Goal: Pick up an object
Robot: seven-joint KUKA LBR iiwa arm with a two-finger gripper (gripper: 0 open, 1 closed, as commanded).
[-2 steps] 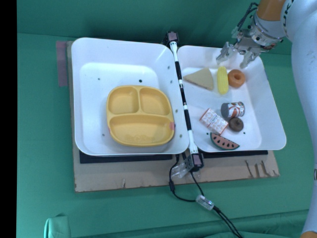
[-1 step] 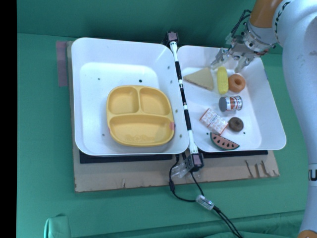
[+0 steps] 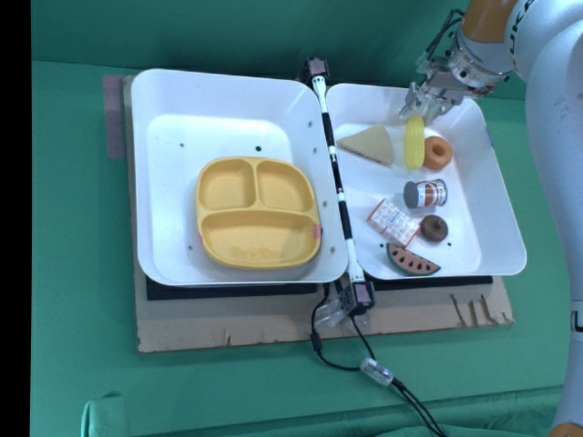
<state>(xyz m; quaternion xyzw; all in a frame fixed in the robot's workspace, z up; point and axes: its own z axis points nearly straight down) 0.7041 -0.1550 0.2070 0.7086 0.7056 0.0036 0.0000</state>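
pincer [image 3: 421, 107] | fingers spread, holding nothing | just above corn cob [image 3: 414, 142] | right bin [image 3: 496, 198]

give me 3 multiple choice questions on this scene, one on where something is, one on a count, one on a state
1. Where does the yellow divided plate lie?
A. in the left bin
B. in the right bin
C. on the green cloth

2. How many doughnuts lie in the right bin?
A. one
B. two
C. four

3. How does the small can rest?
A. upright
B. on its side
C. stacked on the plate

Answers:
1. A, the plate sits in the middle of the left bin.
2. B, an orange doughnut lies beside the corn cob and a brown doughnut lies nearer the front.
3. B, its round end faces sideways.
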